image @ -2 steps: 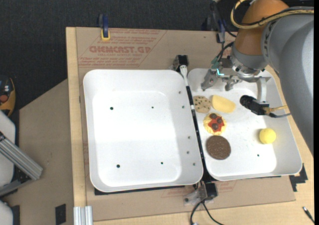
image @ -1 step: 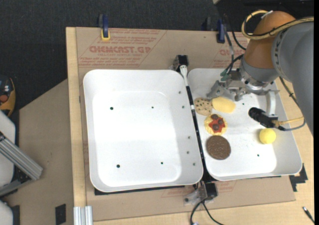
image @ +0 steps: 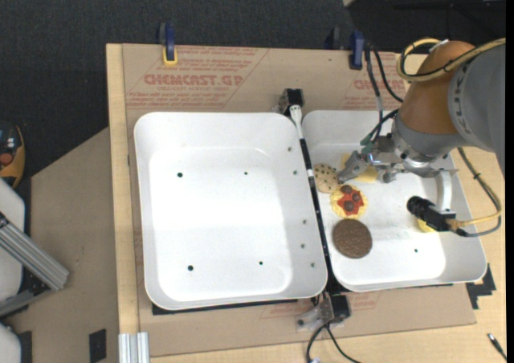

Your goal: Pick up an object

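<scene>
Gripper (image: 359, 162) sits low in right bin (image: 395, 267), back-left area; spread or closed, can't tell. Just beside it, tan cookie (image: 324, 177) lies by the bin's left wall, w/ pizza piece (image: 350, 202) nr it and brown disc (image: 352, 238) just in front. All three flat, roughly round, no clear long axis. Bare floor toward front-right corner. Left bin (image: 217, 217) alongside.

The arm (image: 438, 104) hides the right bin's (image: 389, 267) far corner.
</scene>
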